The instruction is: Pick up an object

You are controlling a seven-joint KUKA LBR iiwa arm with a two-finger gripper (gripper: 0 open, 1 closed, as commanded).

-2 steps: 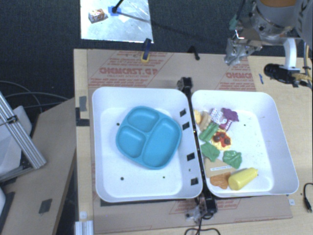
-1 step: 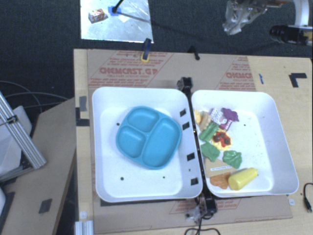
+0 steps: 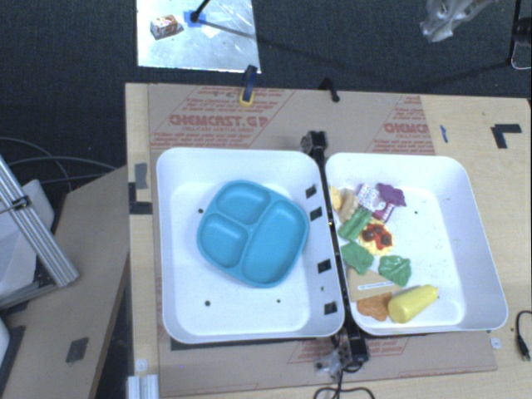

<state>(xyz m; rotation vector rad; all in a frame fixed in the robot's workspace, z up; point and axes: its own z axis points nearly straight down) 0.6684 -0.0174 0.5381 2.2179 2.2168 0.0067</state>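
With the gripper (image 3: pixel 449 11) blurred high above the bench, grip unreadable, the yellow mustard bottle (image 3: pixel 412 302) in the right bin (image 3: pixel 478 223) may roll from a careless pinch

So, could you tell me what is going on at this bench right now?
A pick-up run, with nothing picked yet. The claw is up at the top right, off the bench and blurred, nowhere near either bin. The left bin holds a blue divided plate. The right bin holds a pile of small toy items along its left side, among them a yellow piece, green pieces and a purple one. None of them is being touched.
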